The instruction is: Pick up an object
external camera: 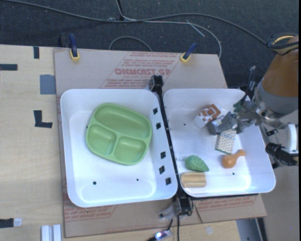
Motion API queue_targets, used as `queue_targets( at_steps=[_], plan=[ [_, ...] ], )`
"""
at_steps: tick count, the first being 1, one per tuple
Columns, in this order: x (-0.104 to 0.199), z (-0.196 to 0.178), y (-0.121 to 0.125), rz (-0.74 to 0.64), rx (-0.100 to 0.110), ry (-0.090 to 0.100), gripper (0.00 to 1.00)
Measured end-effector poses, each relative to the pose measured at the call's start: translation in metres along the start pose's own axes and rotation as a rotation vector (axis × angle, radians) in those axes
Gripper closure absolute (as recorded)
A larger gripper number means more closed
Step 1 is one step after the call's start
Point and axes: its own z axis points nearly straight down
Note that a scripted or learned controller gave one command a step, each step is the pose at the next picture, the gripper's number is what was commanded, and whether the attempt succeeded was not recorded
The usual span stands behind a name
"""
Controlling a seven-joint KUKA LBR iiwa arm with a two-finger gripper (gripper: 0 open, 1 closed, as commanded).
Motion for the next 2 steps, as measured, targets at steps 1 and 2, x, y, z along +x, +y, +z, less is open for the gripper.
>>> queue_targets(
  at_steps=[1, 2],
  plan=[
    [0.056, 0.01, -0.007, -0.003, 0.005, 0.001, 1.0],
    [0.115, 0.014, -0.008, -0.005, 0.004, 0.002, 1.0]
  ],
)
